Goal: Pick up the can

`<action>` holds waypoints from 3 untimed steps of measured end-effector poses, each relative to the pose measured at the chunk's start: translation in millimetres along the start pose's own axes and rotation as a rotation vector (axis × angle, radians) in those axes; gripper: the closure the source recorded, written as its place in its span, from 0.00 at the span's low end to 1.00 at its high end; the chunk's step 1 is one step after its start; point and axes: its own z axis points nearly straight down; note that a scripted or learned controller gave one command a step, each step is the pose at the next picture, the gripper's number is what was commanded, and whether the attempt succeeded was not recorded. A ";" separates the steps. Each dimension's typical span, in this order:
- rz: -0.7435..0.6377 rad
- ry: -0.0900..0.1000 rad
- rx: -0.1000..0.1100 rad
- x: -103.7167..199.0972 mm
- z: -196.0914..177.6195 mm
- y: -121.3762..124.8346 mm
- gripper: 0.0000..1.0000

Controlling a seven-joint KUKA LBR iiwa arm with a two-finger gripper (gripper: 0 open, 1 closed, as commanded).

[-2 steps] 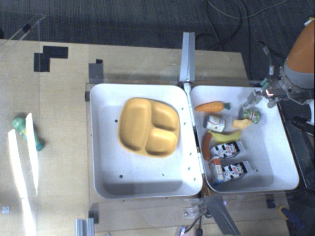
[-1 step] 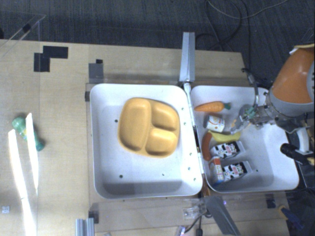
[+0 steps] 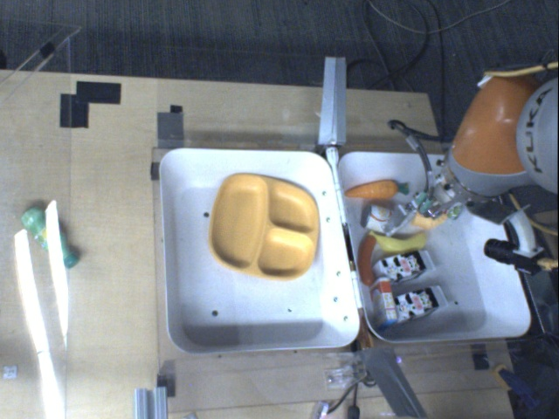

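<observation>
Camera view: you have the grey arm with the orange band [image 3: 493, 133] reaching in from the right over the right-hand shallow white bin [image 3: 489, 312]. The tool [image 3: 428, 203] sits low at the upper middle of that bin, among the clutter. Whether it is apart or together cannot be told at this slant, and nothing reads plainly as held.

Contents of the right bin, as far as legible: an orange carrot [image 3: 371, 188] near the top left; a yellow banana [image 3: 397, 242] just below the tool; a brown-red sausage-shaped item [image 3: 366, 256] along the left wall; two small printed boxes [image 3: 403, 284], lying side by side near the bottom left. A small pale cylindrical thing with a dark top [image 3: 379, 213], between carrot and banana and just left of the tool, is the likeliest can; it is partly hidden and too small to confirm.

The left white bin [image 3: 183, 234] carries a yellow three-compartment tray [image 3: 262, 225]. A green-and-white object [image 3: 48, 234] lies on the desk [image 3: 105, 321], well apart.

Judgement: the step in hand is the approach and descent, with the grasp not yet made. The next move calls for centring over the cylinder, clear of banana and carrot, before you close.
</observation>
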 end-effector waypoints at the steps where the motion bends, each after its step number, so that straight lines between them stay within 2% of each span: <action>1: -0.222 0.000 -0.001 7.0 -19.9 22.2 0.00; 2: -0.274 -0.003 -0.001 -65.1 -47.0 13.5 0.00; 3: -0.292 -0.003 -0.001 -97.7 46.6 11.2 0.00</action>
